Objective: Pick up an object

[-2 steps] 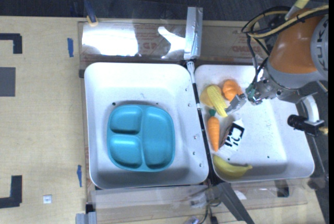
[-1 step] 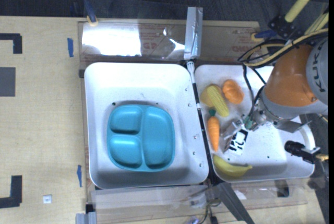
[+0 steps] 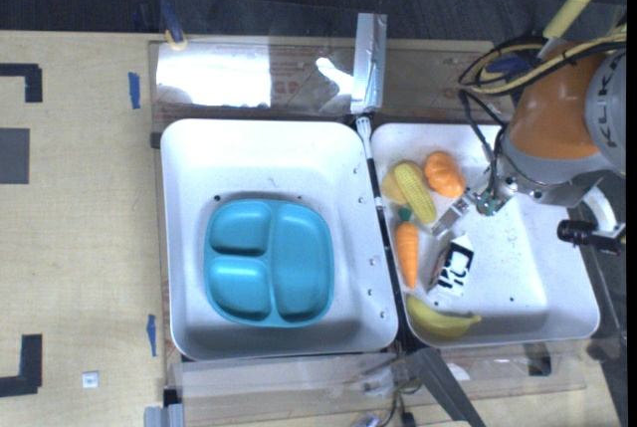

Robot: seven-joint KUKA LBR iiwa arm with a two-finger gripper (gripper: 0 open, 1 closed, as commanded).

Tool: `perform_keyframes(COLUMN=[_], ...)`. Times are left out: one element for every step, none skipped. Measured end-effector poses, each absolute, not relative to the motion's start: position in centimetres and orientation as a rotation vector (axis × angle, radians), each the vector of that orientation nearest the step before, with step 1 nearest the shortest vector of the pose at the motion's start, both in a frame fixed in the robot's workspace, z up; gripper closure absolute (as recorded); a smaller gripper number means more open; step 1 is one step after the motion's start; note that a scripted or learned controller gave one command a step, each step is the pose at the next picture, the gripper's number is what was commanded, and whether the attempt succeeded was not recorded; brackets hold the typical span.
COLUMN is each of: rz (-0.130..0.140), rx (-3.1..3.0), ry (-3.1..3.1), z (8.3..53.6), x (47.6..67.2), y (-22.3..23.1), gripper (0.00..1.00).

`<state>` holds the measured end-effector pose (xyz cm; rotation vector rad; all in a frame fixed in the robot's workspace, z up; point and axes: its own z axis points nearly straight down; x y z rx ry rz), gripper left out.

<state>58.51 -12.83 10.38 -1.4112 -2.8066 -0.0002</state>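
I've got the two-finger gripper low in the right white bin, beside the orange plastic carrot; grip state unreadable. I'd centre over the carrot before closing.

Corn, orange fruit, carrot and banana lie in the right bin.

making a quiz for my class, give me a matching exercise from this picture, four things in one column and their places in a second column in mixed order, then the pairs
Things:
1. blue plate
2. banana
3. corn cob
4. carrot

Places:
A. near edge of the right bin
B. by the right bin's left wall, between corn and banana
C. middle of the left bin
D. far part of the right bin, beside the orange item

Pairs: 1-C, 2-A, 3-D, 4-B
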Motion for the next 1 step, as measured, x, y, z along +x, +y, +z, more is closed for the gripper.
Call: perform_keyframes(rz=[-0.002], rx=[-1.482], ry=[-2.773], z=[14.48], x=[63.64], y=[-11.71], gripper=[0.00])
